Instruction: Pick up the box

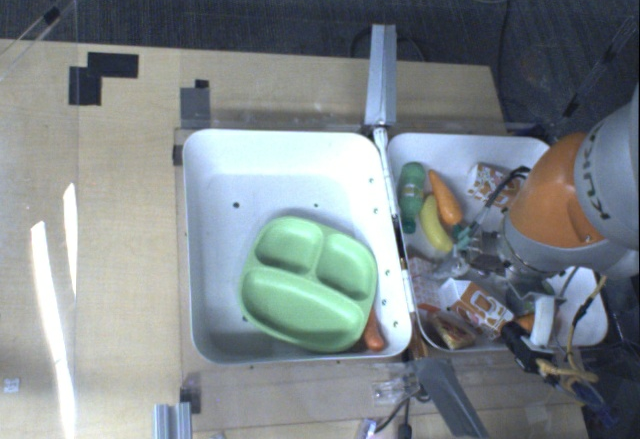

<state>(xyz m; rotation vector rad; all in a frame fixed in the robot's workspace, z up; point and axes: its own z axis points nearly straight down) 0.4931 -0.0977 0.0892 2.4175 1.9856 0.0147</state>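
Note:
Two small orange-and-white boxes lie in the right bin (520, 143). One box (488, 183) rests near the back, just left of the arm's orange band. The other box (481, 308) sits near the front wall. My gripper (478, 249) hangs low over the middle of this bin, between the two boxes, above some clear wrapping. The wrist and arm body hide the bin's right half.
A green bottle (411, 189), a carrot (445, 197) and a yellow banana-like piece (433, 226) lie along the right bin's left side. A brown item (452, 330) sits at its front. The left bin (215, 167) holds a green divided plate (308, 282) and an orange piece (373, 335).

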